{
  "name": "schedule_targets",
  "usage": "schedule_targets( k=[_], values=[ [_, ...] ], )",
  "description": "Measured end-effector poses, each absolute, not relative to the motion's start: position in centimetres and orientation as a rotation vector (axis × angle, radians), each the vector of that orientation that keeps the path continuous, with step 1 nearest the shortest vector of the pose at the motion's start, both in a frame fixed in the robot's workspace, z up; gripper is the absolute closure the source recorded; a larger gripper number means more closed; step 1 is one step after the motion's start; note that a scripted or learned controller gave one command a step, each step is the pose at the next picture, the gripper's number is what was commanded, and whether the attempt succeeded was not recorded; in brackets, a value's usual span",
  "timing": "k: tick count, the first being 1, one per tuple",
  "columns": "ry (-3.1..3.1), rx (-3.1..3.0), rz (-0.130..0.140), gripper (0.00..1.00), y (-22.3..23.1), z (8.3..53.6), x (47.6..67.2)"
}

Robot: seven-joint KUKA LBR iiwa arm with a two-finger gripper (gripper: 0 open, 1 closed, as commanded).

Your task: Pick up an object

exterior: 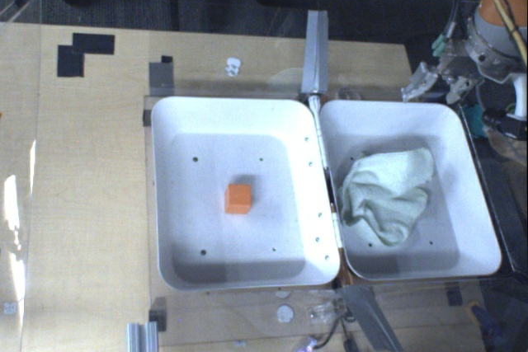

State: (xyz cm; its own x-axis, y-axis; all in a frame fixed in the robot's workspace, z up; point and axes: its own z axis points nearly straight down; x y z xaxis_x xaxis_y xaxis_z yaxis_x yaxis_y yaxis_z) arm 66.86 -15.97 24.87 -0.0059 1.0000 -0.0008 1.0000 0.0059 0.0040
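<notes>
With the two-finger gripper (436, 78) hanging open and empty beyond the right bin's (470, 136) far rim, bring it squarely over the crumpled pale-green cloth (389, 195) lying there.

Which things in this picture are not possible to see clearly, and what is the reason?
- Gripper, camera view: small and blurred at the top right, above the right bin; open or shut cannot be told.
- Arm: cut off by the top and right edges.
- Cloth: crumpled, so its folds hide whatever lies beneath.
- Cube in the left bin: its underside and far faces are hidden.
</notes>
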Motion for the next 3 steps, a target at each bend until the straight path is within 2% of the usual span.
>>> schedule_targets(
  k=[1, 2, 3],
  values=[
    [2.199, 2.234, 0.007, 0.00, -19.0, 9.7, 65.6],
    [2.199, 2.225, 0.012, 1.00, -19.0, 11.1, 65.9],
    [2.060, 2.365, 0.008, 1.00, -12.9, 19.7, 67.1]
  ],
)
